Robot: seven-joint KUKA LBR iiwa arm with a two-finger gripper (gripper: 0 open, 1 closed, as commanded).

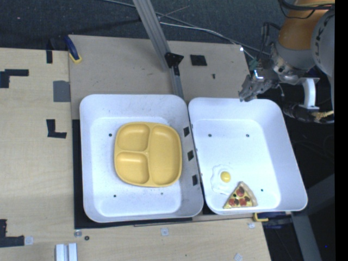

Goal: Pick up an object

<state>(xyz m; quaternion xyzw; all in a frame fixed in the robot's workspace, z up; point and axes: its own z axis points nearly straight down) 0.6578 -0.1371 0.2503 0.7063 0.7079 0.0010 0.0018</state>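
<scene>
Gripper (247, 93) hovers at twelve o'clock over the right bin (283, 145), holding nothing I can see, while the pizza (240, 196) and egg (221, 176) lie at six, probably light, flat, slippery toys needing an edge pinch.

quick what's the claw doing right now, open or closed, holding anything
Claw: above the right bin's far rim, nothing seen between its fingers; open or closed cannot be told.

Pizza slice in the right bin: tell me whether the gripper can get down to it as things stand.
Probably yes. The pizza slice lies uncovered near the bin's front wall, with only the fried egg beside it; the gripper hangs over the far rim.
</scene>
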